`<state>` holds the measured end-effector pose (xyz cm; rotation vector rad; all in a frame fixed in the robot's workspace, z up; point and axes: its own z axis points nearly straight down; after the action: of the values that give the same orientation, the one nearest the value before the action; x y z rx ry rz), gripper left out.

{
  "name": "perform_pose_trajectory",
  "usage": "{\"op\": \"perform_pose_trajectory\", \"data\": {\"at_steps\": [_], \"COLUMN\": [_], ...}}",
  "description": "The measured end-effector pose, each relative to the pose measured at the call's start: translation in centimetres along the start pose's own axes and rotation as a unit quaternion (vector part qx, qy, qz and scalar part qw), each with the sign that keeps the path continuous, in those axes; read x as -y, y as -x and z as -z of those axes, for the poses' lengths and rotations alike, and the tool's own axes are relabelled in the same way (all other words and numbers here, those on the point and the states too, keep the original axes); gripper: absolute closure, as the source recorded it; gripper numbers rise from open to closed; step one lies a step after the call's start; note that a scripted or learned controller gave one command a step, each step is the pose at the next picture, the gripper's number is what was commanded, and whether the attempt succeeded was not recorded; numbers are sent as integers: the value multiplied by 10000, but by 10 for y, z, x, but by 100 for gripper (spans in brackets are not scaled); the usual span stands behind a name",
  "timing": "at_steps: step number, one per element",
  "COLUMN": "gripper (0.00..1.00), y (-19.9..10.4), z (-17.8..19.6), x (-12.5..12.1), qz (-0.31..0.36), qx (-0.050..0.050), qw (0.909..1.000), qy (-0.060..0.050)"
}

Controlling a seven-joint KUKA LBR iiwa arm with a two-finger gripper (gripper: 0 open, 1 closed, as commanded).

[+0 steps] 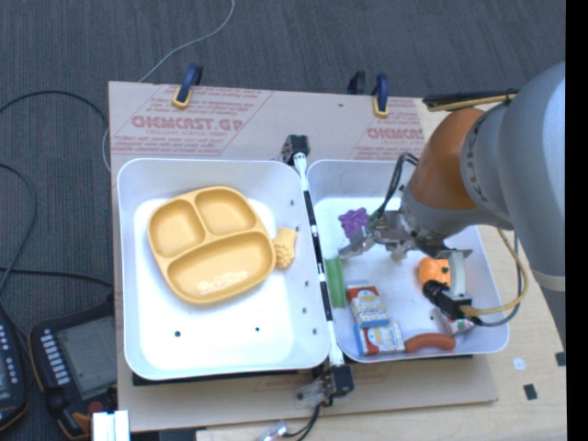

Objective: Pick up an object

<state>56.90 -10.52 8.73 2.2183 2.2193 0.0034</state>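
Two white bins sit side by side on your bench: the left bin [138, 338] in the centre-left of the frame, the right bin [496, 333] in the centre-right. Left bin, two items: one yellow divided plate [213, 243] and one small yellow toy [285, 246] touching the plate's right edge. Right bin, five items you can count: one purple grape cluster [353, 220] at upper left, one green piece [334, 281] along the left wall, one printed carton [371, 316] at lower centre, one red sausage-like piece [428, 343] at the bottom, one orange ball [432, 270] at right. One gripper [397, 239] hangs over the upper middle of the right bin; you cannot tell how it is set, nor see anything in its hold. Nearest candidates: grape cluster just to its left, orange ball just to its lower right. The carton's long axis runs top to bottom of the frame, slightly tilted.
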Motion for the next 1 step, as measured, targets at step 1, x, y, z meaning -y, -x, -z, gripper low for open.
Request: {"op": "perform_pose_trajectory", "data": {"at_steps": [1], "gripper": [100], "y": [0], "z": [11], "x": [-2], "qz": [-1], "qx": [0], "qw": [10000], "qy": [24]}}
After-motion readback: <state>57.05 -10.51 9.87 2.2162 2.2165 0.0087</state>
